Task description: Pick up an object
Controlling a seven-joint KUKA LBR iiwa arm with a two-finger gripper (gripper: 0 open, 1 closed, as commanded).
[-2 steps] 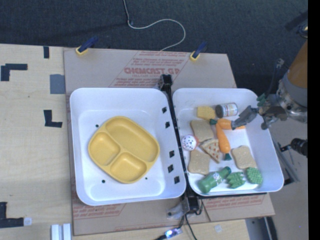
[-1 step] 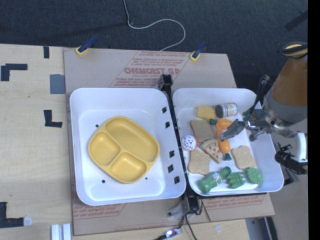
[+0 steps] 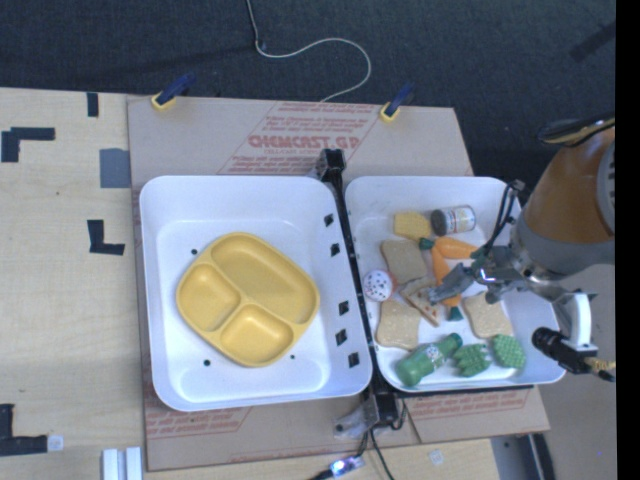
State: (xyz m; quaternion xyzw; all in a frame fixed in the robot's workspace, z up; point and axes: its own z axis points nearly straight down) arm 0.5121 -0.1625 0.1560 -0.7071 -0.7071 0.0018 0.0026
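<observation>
**Pincer low over the right bin's clutter**

I see the pincer [image 3: 452, 286] reaching in from the right, down among the objects in the right bin [image 3: 400, 190]; whether its fingers are spread or closed I cannot tell, nor whether anything sits between them. Just beside its tip lie an orange piece [image 3: 447, 252] and tan toast-shaped slabs [image 3: 403, 260]. Farther out are a small jar [image 3: 455, 218], a white dotted ball [image 3: 377, 286] and green toys [image 3: 428, 359]. The left bin [image 3: 160, 268] holds a yellow divided plate [image 3: 247, 297].
</observation>
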